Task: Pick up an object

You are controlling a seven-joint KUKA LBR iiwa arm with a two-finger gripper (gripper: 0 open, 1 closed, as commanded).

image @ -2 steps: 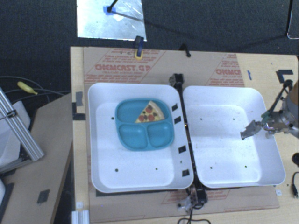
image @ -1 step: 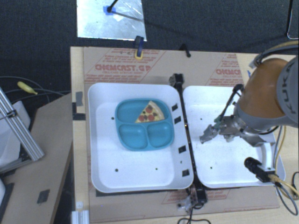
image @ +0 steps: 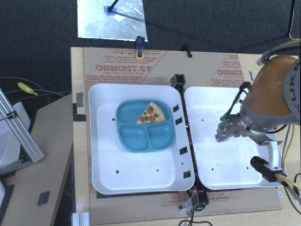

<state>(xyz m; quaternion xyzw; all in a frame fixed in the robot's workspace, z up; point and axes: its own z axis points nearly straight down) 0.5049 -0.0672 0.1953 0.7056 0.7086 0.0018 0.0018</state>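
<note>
My tool (image: pixel 225 132) hangs over the right bin (image: pixel 211 173); whether it is apart or together I cannot tell. The pizza slice (image: pixel 153 113) lies in the blue plate (image: pixel 143 140), left bin (image: pixel 108 173). It looks light, flat, awkward; I'd take its crust edge.

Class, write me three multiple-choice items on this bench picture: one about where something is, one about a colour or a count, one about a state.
1. Where does the triangular toy pizza slice lie?
A. in the right white bin
B. on the blue divided plastic plate
C. on the carpet

2. How many compartments does the plate have?
A. two
B. three
C. five

3. Where is the arm's tool?
A. over the right white bin
B. over the plate
C. over the left white bin

Key: 1 B, the slice sits in the plate's upper compartment. 2 B, one wide section above two smaller ones. 3 A, it hangs above the right bin's floor.
</note>
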